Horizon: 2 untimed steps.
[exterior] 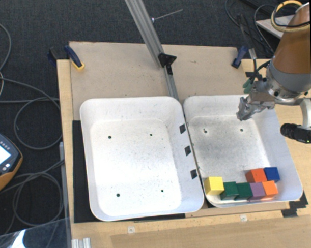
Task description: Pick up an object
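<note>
Over the far end of the shallow white right-hand bin (278, 142), my grey two-finger gripper (245, 112) hung; finger gap unreadable. Bare floor below; coloured blocks (244, 185) clustered along near rim.

Overhead camera — slanted down on bins (94, 114).

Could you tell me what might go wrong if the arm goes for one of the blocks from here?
1. The blocks are packed tightly: yellow block, green blocks, purple block, orange blocks and blue block touch, so fingers may find no gap.
2. They sit against the right bin near wall, which may block a descent.
3. The gripper is at the bin's far end, away from them.
</note>
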Motion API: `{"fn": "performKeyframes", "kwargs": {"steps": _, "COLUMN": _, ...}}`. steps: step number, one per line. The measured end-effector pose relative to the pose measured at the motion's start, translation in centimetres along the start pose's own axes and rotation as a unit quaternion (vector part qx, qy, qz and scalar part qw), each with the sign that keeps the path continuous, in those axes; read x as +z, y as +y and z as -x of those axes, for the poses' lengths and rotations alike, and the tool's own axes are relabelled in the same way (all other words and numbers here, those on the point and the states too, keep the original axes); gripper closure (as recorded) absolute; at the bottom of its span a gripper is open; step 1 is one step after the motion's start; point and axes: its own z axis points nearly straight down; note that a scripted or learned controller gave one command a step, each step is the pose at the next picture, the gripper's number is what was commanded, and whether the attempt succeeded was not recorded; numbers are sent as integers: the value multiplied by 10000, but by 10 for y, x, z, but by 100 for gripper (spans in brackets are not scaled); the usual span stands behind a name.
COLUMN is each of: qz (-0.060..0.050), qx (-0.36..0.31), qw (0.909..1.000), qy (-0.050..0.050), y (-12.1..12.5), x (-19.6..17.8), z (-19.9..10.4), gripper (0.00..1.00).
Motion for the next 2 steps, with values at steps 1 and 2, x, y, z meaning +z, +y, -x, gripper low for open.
{"fn": "performKeyframes", "kwargs": {"steps": 1, "qz": -22, "qx": -25, "qw": 10000, "qy": 16, "y": 21, "x": -7, "z": -54, "gripper": 100}}
{"fn": "performKeyframes", "kwargs": {"steps": 2, "qz": -34, "qx": -24, "qw": 10000, "qy": 15, "y": 34, "x": 6, "z": -111, "gripper": 100}}
